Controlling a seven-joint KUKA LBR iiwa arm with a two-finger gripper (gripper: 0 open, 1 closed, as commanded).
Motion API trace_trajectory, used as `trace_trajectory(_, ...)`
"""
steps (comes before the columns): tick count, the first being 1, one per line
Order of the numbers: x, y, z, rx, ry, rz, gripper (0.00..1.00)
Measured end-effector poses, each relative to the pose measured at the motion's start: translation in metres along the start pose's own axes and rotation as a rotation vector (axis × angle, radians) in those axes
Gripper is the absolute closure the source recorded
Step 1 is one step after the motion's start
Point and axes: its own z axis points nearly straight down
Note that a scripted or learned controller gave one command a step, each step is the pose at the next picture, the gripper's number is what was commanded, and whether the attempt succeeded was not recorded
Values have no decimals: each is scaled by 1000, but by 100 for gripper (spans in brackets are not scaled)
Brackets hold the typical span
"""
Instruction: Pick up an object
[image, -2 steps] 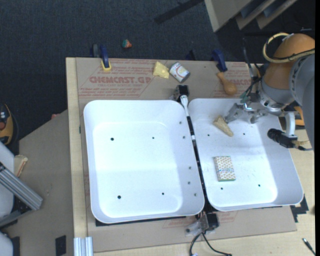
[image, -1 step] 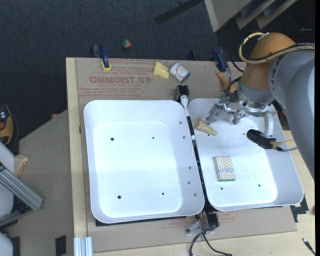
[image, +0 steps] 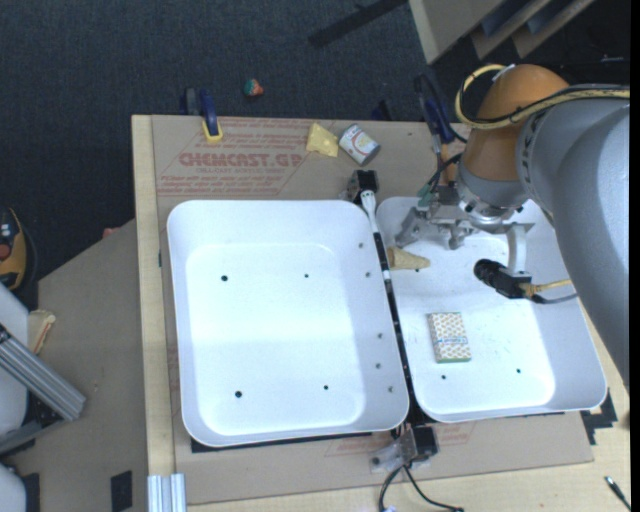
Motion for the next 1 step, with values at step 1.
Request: trace_trajectory(1, 30, 3, -178, -22, -2, -1, 0)
